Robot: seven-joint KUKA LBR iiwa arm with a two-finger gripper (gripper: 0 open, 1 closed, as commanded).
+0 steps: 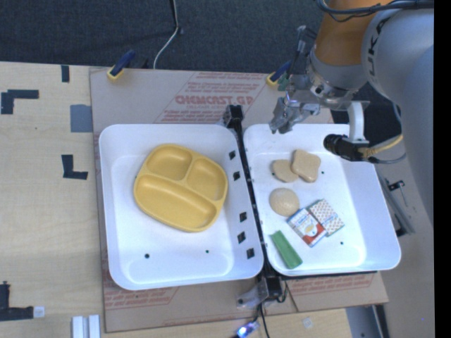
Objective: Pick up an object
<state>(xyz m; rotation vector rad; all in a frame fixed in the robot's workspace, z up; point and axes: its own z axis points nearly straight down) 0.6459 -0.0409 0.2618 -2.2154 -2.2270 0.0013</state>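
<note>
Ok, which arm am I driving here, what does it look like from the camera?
A thick grey arm with a rounded orange band above the wrist. Black cables loop over the band and run down its side. Below it sits a metal wrist block and a small grey gripper. A black cylindrical part sticks out beside it.

I see a yellow divided tray [182, 186] in the left white bin [116, 146]; in the right one, three tan pieces [295, 166], a green block [287, 249], two orange-and-white patterned packets [316, 222].
</note>
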